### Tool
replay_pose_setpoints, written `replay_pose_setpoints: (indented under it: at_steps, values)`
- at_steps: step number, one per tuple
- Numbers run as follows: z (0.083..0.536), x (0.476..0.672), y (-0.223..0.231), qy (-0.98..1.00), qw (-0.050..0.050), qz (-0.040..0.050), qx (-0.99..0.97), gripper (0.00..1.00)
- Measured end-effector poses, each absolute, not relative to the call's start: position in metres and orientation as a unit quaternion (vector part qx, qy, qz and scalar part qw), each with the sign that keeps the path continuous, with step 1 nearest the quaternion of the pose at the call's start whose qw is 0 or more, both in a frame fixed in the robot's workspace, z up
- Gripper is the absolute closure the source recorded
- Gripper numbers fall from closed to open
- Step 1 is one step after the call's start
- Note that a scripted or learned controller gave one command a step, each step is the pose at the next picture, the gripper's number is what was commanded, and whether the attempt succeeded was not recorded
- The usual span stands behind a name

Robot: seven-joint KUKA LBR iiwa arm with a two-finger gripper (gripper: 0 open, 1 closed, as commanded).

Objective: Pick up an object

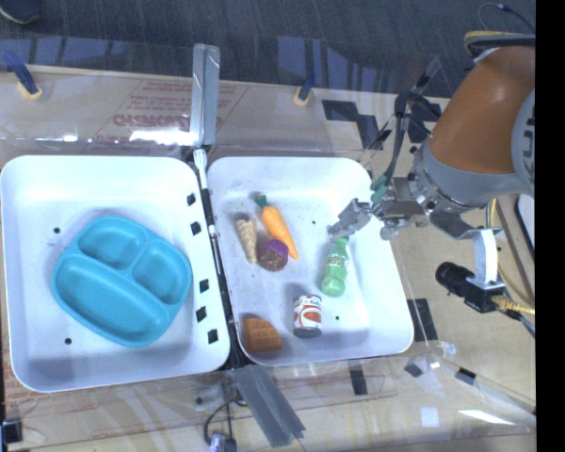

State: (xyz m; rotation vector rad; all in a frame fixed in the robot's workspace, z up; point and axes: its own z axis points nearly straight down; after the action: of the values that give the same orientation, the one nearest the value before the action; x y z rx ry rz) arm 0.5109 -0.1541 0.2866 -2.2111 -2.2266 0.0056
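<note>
The gripper is seen low over the right bin, at its upper right part; whether it is parted or closed cannot be told from here, and nothing is seen held in it. Just beneath it a green bottle is stood, its cap close to the tip. To the left a carrot is laid at a slant, with a pale root beside it and a purple piece touching the carrot's lower end. A small can is placed near the front wall, a brown bread piece in the front left corner. In the left bin a blue divided tray is laid. The arm is reached in from the right, bent down over the bin's right rim.
</note>
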Motion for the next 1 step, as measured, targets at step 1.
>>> replay_pose_setpoints:
  at_steps: [1]
  values:
    - [0.1532, 0.4845, -0.1614, -0.710, 0.003, 0.0016, -0.705, 0.00]
